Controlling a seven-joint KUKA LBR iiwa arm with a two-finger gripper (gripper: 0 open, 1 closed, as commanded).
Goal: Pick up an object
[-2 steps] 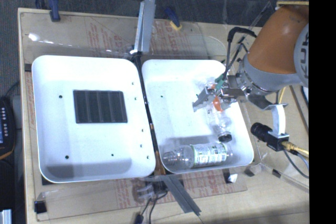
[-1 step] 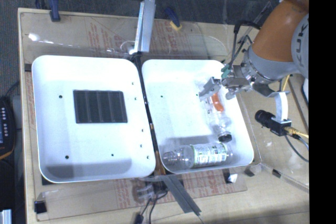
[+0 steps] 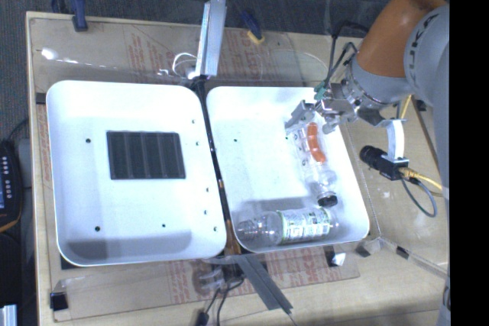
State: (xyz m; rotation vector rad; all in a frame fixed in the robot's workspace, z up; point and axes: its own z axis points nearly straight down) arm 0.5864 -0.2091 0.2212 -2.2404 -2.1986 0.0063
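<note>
Two clear plastic bottles lie in the right white bin [image 3: 229, 164]: an orange-labelled one [image 3: 315, 156] below the gripper [image 3: 312, 117], another [image 3: 286, 226] against the near wall. Whether the gripper is open cannot be told; smooth round plastic could be squeezed out sideways.

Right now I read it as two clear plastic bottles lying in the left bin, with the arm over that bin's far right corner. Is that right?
Not quite: the wrong part is the bin. The camera view shows both clear bottles, one with an orange label and a larger one along the near wall, lying in the right bin. The arm is over that bin's far right corner. The left bin holds a dark ribbed panel.
</note>
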